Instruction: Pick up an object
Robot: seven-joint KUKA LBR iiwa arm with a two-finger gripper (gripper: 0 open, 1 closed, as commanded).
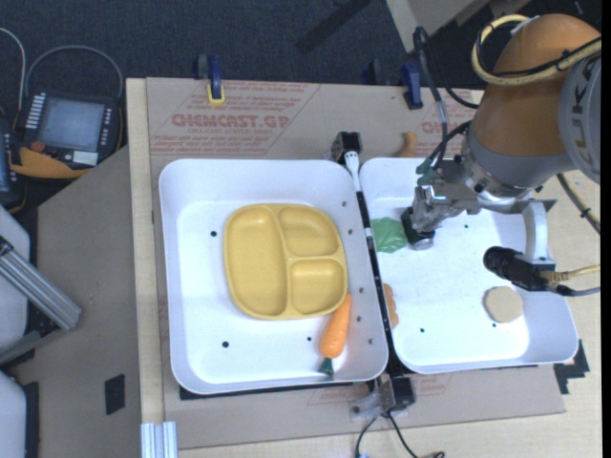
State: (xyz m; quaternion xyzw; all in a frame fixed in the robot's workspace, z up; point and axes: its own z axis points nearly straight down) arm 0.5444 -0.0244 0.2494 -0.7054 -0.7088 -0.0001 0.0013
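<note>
— Over in the right bin (449, 303), close to its left wall: gripper (420, 234), low over the white floor, just beside a small green piece (387, 235). Open or closed? Cannot tell from this angle.

— And the green piece's heading?

— Hard to call; lumpy, no clear long axis. Touching or just shy of the gripper, also unclear. Farther right in the same bin, well apart: a round beige piece (503, 303), flat, no direction to speak of. Against the left wall, nearer the front: a small orange piece (389, 305), long axis along the wall.

— Anything with a plain axis?

— Carrot (336, 330) in the left bin (191, 256). Long axis nearly front to back, tilted a little; orange end toward the far side, touching the yellow divided plate (282, 259); green end toward the bin's front rim.

— Any writing?

— Red print on the brown board of the worktop (153, 351): "CHEMCAST GP" (229, 119), readable behind the left bin. More red print behind the right bin, mostly hidden by the arm (535, 93), not readable.

— Surroundings?

— Blue clamps (215, 74) at the board's far edge. Dark carpet (191, 8) beyond. Left of the worktop, a handheld pendant with a small screen (69, 124), dark, nothing legible. Aluminium rail (33, 275) at the left edge.
</note>
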